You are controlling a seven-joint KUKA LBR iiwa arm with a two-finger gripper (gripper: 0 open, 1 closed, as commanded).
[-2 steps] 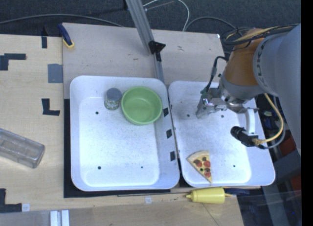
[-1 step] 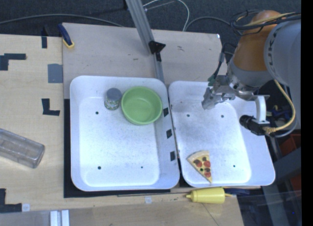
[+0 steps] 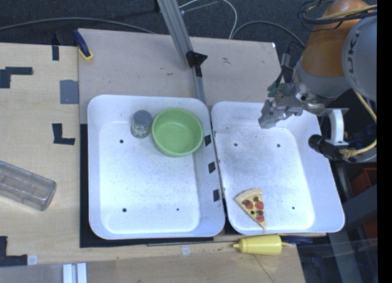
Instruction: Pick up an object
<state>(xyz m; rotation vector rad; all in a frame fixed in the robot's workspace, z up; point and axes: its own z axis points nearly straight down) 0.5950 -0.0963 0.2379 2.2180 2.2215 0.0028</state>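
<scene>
The tool [image 3: 269, 119] hangs over the right bin's [image 3: 306, 153] twelve o'clock end (grip state unclear); the pizza [image 3: 252, 205] lies flat at six, well apart. Descending here would likely close on nothing, and thin pizza may slip.

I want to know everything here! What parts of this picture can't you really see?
- Gripper, camera view: too small and blurred to tell how it is set.
- Small can: label too tiny to read.
- Green bowl: its rim hides part of its inside.
- Clear plastic container: cut off by the left edge.
</scene>
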